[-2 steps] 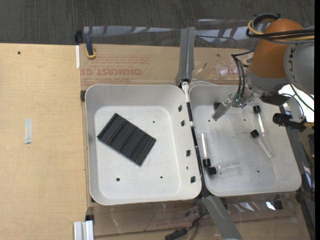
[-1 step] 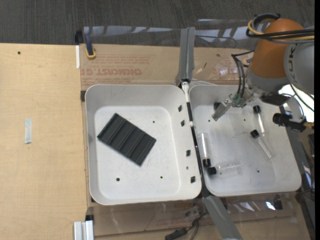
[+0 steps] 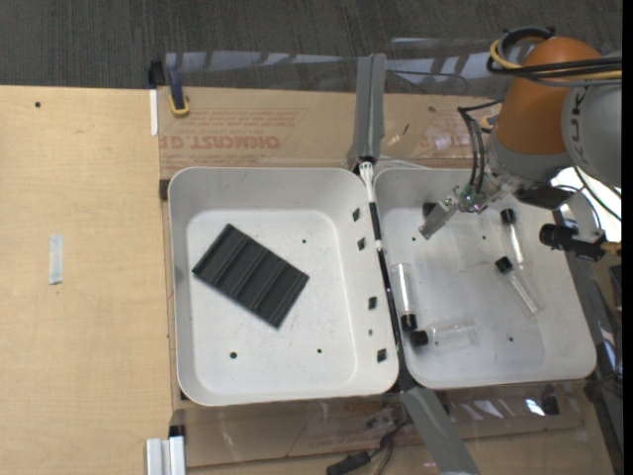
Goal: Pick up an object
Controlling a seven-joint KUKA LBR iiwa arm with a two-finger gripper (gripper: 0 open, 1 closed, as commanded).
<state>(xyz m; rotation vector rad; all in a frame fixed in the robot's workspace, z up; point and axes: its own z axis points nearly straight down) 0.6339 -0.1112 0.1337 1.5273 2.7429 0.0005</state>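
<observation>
whether the jaws stand wide or narrow cannot be told from the camera view: the gripper (image 3: 473, 202) is small there, a cluster of metal and wiring under the orange band of the arm (image 3: 539, 97), and nothing can be made out between its tips. it hangs over the back part of the right bin (image 3: 554, 364), near that bin's far wall, with the grey arm entering from the right edge.

in the right bin, a short grey piece (image 3: 433, 221) lies tilted just left of the gripper, close to it; whether they touch is unclear. a clear tube with a dark cap (image 3: 510, 240) lies right of the gripper, and another clear tube (image 3: 524, 290) slants just below it. a third clear tube (image 3: 405, 295) lies along the bin's left wall, with a dark cap at its near end. a fourth clear piece (image 3: 450, 335), faint against the white floor, lies near the front with a dark end toward the left.

the left bin (image 3: 188, 364) bears a dark ribbed slab (image 3: 250, 274), lying flat and turned at a slant, left of centre. both bins sit side by side on a cardboard sheet (image 3: 247, 132), and a pale wooden bench (image 3: 79, 265) spreads to the left.
</observation>
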